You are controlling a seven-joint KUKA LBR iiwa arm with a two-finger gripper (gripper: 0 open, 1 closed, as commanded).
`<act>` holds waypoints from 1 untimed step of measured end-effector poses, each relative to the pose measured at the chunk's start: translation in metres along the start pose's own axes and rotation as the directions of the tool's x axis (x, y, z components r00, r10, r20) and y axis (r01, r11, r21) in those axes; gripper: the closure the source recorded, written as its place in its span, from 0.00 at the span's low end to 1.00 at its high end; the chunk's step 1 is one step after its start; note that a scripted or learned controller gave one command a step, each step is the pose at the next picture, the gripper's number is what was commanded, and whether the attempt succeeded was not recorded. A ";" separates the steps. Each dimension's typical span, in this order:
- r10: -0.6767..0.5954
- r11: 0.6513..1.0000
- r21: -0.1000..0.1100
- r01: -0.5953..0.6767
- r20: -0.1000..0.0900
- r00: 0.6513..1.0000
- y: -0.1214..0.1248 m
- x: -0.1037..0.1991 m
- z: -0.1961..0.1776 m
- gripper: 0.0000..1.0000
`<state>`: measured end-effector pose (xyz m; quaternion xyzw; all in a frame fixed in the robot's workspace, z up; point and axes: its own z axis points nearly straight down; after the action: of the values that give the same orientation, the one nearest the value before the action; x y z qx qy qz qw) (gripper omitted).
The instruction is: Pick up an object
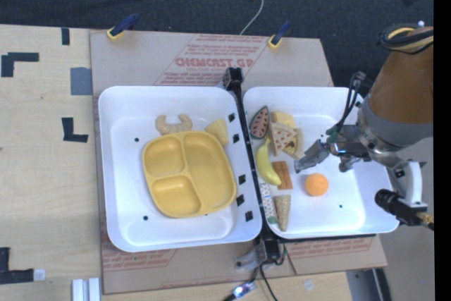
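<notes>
My gripper hangs over the right bin, just above an orange ball. Its two dark fingers are spread, and the gripper is open with nothing between them. To its left lie a banana, a brown bar, a watermelon slice, a sandwich wedge and an ice-cream cone.
The left bin holds a yellow divided plate, a tan curved piece and a yellow wedge. A black divider clip sits where the bins meet. The arm's grey and orange body fills the right side.
</notes>
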<state>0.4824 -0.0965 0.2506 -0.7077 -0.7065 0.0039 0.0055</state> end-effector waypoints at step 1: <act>-0.003 1.000 -0.012 0.003 0.002 1.000 0.002 0.000 -0.005 0.00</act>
<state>0.4846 -0.0965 0.2557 -0.7066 -0.7077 0.0004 0.0008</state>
